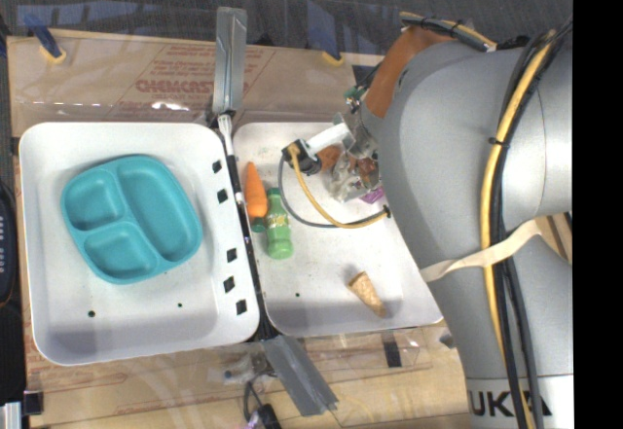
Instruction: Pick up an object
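Three things lie loose in the right bin (321, 315): carrot (254, 190), green bottle (278, 228), cone (368, 292). The gripper (348, 169) is low at the far side; nothing visibly lifted.

The counter (117, 77) is brown board under a clear sheet with red print. Two white bins sit on it side by side (touching along a grey divider): the left bin (58, 320) and the right bin (321, 310). A grey bar (230, 57) lies at the seam behind them.
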Tool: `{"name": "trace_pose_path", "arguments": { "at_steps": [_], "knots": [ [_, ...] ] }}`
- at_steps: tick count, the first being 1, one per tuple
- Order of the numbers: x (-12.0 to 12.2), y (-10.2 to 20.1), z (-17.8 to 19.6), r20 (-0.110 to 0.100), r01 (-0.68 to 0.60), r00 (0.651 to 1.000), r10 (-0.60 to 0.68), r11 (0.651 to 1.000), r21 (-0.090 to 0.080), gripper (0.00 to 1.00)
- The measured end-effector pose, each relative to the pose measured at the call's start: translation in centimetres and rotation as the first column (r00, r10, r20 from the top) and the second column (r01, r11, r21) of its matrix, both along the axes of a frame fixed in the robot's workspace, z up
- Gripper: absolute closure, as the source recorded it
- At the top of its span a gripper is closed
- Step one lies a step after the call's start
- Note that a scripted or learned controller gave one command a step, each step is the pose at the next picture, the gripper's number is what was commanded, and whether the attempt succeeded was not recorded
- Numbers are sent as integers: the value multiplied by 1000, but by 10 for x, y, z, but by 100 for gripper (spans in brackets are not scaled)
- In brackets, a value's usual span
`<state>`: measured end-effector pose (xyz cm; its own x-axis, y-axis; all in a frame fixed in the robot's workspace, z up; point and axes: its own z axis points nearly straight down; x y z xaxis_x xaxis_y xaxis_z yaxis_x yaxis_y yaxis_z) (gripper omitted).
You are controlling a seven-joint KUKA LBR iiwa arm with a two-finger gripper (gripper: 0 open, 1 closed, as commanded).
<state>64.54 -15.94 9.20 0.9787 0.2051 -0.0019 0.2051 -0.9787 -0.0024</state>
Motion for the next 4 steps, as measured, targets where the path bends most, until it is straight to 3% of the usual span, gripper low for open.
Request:
{"name": "trace_pose_path", "arguments": {
  "at_steps": [1,4],
  "knots": [
    [10,-33,0,-4,-15,1000,15,1000,26,100],
    [8,-33,0,-5,-19,1000,19,1000,24,100]
  ]
}}
